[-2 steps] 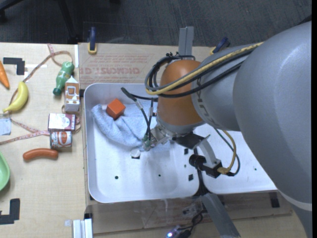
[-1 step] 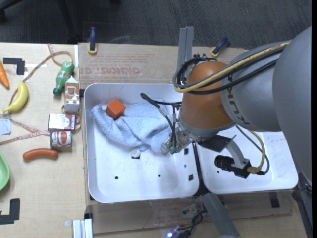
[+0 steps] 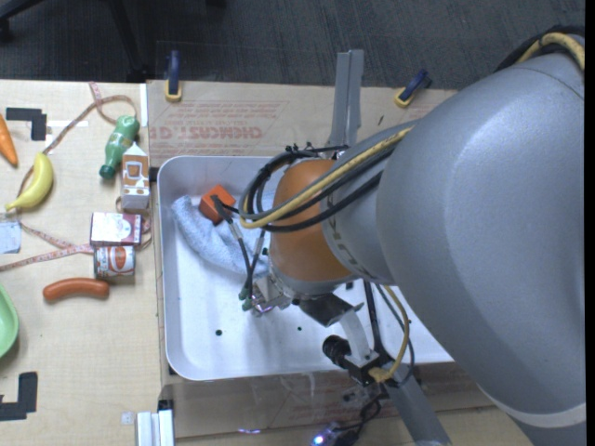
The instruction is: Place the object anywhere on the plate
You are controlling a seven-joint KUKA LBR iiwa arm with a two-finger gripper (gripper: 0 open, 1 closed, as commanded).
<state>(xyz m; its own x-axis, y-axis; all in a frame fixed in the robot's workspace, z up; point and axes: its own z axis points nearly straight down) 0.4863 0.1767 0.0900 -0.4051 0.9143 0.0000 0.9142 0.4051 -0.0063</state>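
Looking down on the bench, I see 1 white bin (image 3: 186, 342) clearly, with the grey arm (image 3: 483, 212) and its orange band (image 3: 307, 221) covering the bin's right part. Inside the bin, toward its upper left, lies a crumpled pale blue-grey cloth (image 3: 200, 230). An orange object with a dark underside (image 3: 217, 202) rests on the top of that cloth, just beside the black and yellow cables (image 3: 270, 198) that loop off the arm. I cannot tell which item the task means by the object, and I cannot identify a plate. The gripper (image 3: 258, 297) sits low over the bin floor, just right of the cloth's lower end. Its state cannot be read from this view, and nothing is visibly held. A few small dark specks mark the bin floor near its lower left.

Left of the bin, the wooden bench top (image 3: 74, 342) carries 1 banana (image 3: 33, 182), 1 green bottle (image 3: 119, 143), 1 small carton (image 3: 135, 179), 1 small box (image 3: 116, 228), 1 can (image 3: 114, 261) on its side, 1 red sausage (image 3: 76, 289), 1 carrot (image 3: 7, 142) at the left edge and the rim of 1 green dish (image 3: 6, 321). A tape measure (image 3: 70, 124) trails across the bench. Behind the bin lies a cardboard sheet (image 3: 242, 119) held by 2 clamps (image 3: 173, 74). Beyond is dark carpet (image 3: 390, 17) and a chair base (image 3: 121, 7).
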